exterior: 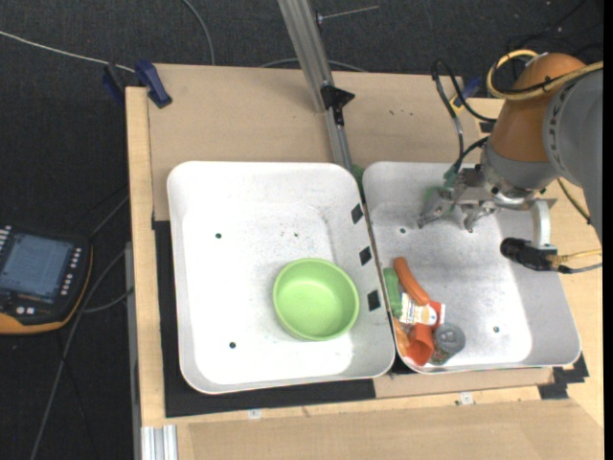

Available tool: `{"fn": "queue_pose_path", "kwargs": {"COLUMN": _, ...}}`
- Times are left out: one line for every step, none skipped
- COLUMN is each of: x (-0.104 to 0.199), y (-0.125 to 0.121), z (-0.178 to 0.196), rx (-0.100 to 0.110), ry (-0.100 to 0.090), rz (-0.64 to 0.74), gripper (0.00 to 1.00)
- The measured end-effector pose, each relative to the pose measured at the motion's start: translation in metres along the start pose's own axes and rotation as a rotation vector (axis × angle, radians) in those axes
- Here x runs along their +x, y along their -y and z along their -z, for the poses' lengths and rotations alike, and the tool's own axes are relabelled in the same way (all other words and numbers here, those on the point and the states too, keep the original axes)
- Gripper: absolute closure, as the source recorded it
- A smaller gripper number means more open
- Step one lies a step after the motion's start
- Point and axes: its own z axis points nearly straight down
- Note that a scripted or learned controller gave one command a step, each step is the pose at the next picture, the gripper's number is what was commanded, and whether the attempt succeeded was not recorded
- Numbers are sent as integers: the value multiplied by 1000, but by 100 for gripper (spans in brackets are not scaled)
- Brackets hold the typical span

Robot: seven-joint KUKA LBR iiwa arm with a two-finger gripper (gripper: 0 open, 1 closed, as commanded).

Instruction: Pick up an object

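Claw [445,211] spread open, gripping nothing, upper right bin [517,348].
I see the orange packet [417,312] lower left of it; green bowl [316,298] in the left bin [239,199].

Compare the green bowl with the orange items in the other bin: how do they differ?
The green bowl is round, open side up and alone in the left bin; the orange items are long or crumpled and packed into the right bin's near-left corner. The bowl is larger. Both lie untouched, apart from the hand.
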Motion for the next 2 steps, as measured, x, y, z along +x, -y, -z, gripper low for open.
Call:
{"fn": "queue_pose_path", "kwargs": {"x": 0, "y": -1, "z": 13, "rx": -5, "ry": 1, "rz": 0, "gripper": 100}}
{"fn": "queue_pose_path", "kwargs": {"x": -1, "y": -5, "z": 76, "rx": -9, "ry": 2, "rz": 0, "gripper": 100}}
